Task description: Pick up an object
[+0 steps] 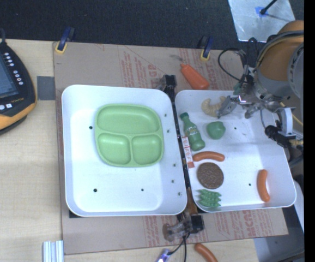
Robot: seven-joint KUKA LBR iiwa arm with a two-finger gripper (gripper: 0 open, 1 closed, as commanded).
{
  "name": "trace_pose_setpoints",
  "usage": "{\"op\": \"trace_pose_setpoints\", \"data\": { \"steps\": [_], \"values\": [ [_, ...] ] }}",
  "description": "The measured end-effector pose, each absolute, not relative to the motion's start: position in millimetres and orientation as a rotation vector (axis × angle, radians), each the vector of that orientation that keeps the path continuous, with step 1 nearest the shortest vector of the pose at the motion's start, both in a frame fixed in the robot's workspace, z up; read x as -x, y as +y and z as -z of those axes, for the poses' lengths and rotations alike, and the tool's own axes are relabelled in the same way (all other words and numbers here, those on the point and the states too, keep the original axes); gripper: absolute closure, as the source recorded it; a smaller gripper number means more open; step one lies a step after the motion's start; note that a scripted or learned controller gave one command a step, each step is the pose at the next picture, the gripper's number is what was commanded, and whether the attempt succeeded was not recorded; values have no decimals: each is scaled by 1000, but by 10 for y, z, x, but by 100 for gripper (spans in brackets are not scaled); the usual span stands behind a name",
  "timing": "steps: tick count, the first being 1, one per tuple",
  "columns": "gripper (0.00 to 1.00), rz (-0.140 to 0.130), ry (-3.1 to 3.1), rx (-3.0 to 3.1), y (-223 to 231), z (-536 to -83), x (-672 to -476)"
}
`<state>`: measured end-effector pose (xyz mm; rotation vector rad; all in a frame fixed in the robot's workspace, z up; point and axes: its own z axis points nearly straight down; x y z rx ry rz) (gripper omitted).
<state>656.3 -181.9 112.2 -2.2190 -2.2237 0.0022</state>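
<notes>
1. The left white bin [81,162] holds a green divided plate [129,134], lying flat in its upper half.
2. The right white bin [277,173] holds the toy food.
3. The grey arm [280,59] reaches in at the upper right; its gripper [236,107] hangs over the bin's top edge, fingers spread, nothing between them.
4. A pale banana-like piece [209,107] lies just left of the gripper.
5. A green bottle [192,131] lies along the bin's left wall, a green pepper [216,129] just beside it.
6. Below: a sausage [209,157], a brown burger patty [210,175], a green pea pod [209,198].
7. Another sausage [263,185] lies near the right wall.
</notes>
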Motion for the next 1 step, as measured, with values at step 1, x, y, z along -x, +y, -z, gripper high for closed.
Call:
{"op": "trace_pose_setpoints", "data": {
  "steps": [1],
  "values": [
    [0, -5, -2225, 2214, -973, -919, -6562]
  ]
}}
